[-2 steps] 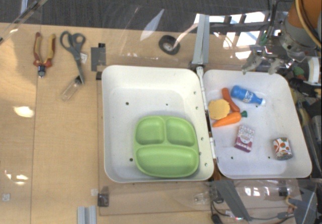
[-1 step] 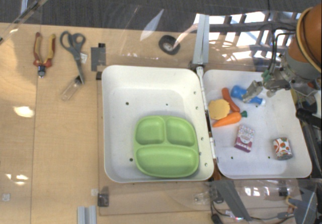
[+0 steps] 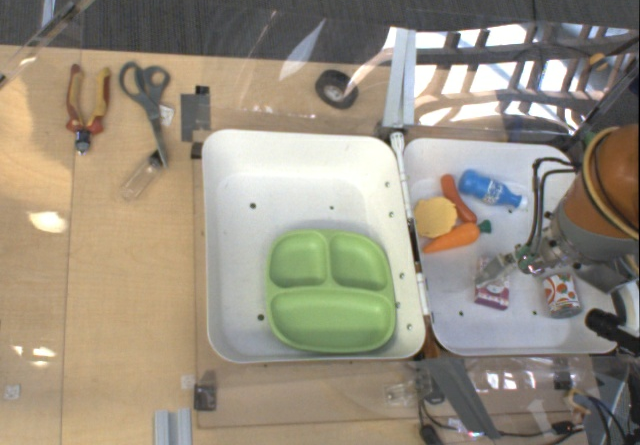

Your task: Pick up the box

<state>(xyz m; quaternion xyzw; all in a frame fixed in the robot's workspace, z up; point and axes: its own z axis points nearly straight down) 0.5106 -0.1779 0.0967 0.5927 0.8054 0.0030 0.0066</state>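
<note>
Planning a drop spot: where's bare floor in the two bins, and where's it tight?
Left bin: bare across the far half and left strip, beside the green tray. Right bin: a bare near-left corner below the carrot. Crowded: bottle, box, can and the arm on its right side.

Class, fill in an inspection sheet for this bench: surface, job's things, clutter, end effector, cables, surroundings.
Surface: wooden bench bearing left bin and right bin.
Job's things: small box lying in right bin.
Clutter: green divided plate in left bin; blue bottle, carrot, yellow toy, can in right bin.
End effector: end effector over right bin, beside the box; grip unclear.
Cables: black cable near the arm.
Surroundings: pliers, scissors, tape roll.
</note>
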